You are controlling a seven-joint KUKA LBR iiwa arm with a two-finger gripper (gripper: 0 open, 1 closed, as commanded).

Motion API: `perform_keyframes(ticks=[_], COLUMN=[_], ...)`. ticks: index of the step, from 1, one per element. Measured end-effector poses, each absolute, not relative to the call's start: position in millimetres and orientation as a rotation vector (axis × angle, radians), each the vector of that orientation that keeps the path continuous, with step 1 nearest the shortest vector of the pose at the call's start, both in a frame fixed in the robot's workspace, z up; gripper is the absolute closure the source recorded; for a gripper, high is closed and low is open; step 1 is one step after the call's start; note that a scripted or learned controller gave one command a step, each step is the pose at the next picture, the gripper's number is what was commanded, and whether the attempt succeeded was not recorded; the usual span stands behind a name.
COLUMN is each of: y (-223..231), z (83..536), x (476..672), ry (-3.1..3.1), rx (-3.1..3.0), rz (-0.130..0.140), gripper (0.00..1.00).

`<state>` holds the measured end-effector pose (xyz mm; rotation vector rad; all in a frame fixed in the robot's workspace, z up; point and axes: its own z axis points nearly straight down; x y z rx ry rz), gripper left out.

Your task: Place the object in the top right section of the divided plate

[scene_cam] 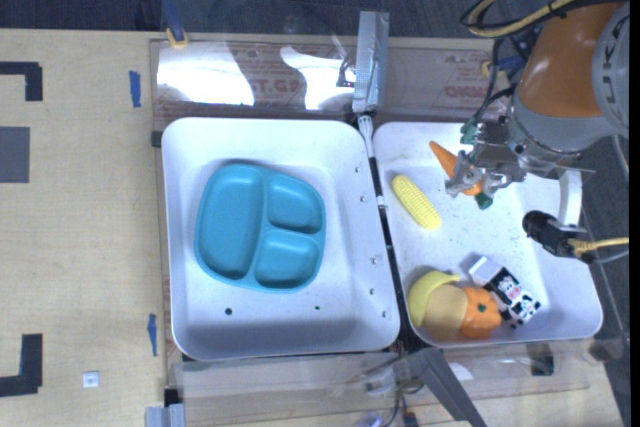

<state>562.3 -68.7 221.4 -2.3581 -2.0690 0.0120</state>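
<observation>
Gripper (pixel 478 177) is positioned low over the upper middle of the right bin (pixel 590 310), directly at the carrot (pixel 444 155). Whether the carrot is clamped cannot be determined, since the wrist hardware covers its lower end. The carrot is orange and points toward the bin's upper left corner; a green piece shows just below the gripper, at the carrot's hidden end.

The corn cob (pixel 416 202) lies just left of the gripper, near the bin's left edge, angled from upper left to lower right and apart from the carrot. Along the lower edge of the right bin sits a cluster: a yellow fruit (pixel 428 293), touching an orange fruit with a green stem (pixel 472 310), with a small black-and-white toy (pixel 513 298) beside them. A black cylindrical part on a cable (pixel 545 230) hangs over the right side of this bin.

The divided plate (pixel 262 225), blue, rests at the centre of the left bin (pixel 185 295), well apart from the carrot. The bins' raised adjoining rims lie between the carrot and the plate.
</observation>
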Motion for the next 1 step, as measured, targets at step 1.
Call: perform_keyframes(ticks=[1], y=[-50.3], z=[180.2], x=[478.3], ry=[-2.299], rx=[-2.127], rz=[0.011], gripper=[1.00])
